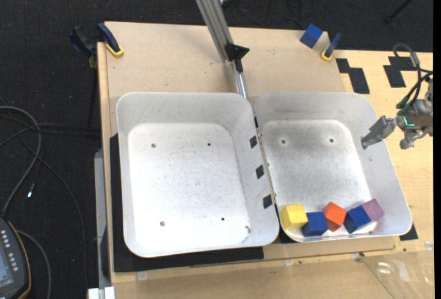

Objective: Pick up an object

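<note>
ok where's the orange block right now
The orange block sits in the right bin, along its near edge, wedged in the row of blocks between two blue blocks.

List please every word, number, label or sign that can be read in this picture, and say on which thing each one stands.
No text can be read in this view.
The blocks in the right bin bear plain coloured faces.
The black marks on the bench near its right edge are plain patches without letters.
The device at the lower left corner has a display too small and blurred to read.
</note>
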`<action>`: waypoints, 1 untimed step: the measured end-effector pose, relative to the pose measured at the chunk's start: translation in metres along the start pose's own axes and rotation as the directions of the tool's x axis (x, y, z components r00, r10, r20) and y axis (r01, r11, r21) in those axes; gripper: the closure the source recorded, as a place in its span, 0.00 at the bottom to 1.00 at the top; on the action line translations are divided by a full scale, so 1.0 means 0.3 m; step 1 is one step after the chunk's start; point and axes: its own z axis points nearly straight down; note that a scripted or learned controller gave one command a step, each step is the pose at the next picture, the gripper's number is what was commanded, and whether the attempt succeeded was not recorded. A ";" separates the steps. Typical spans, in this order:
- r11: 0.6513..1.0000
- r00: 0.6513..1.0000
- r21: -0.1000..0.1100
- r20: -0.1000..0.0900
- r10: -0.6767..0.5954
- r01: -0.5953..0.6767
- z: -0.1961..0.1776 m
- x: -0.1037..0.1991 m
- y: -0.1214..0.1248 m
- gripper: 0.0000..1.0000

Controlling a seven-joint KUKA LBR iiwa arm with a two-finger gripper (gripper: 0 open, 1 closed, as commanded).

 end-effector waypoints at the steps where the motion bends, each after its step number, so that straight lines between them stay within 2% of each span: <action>1: 1.000 1.000 0.008 -0.004 -0.002 0.002 0.565 0.192 0.021 0.00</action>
